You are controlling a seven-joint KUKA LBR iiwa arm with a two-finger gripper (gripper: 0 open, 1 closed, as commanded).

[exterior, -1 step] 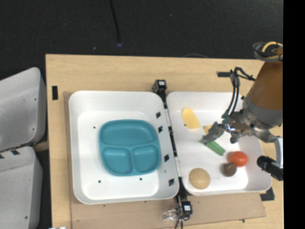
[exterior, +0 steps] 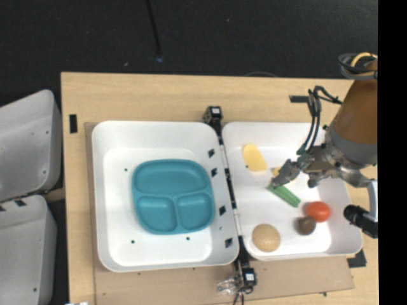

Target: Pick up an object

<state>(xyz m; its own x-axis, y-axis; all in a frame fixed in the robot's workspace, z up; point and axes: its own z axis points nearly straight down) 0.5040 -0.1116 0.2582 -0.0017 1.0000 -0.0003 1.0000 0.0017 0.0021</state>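
Objects lie in the right bin (exterior: 356, 250): nearest, a tan ball (exterior: 266, 237) and a brown ball (exterior: 306, 225), then a red ball (exterior: 318, 211), a green stick (exterior: 286, 196), and farthest a yellow piece (exterior: 255, 157). Just above the stick's upper end hangs the gripper (exterior: 283, 176); whether it grips cannot be told. Left bin (exterior: 108, 240) holds a teal tray (exterior: 172, 194)
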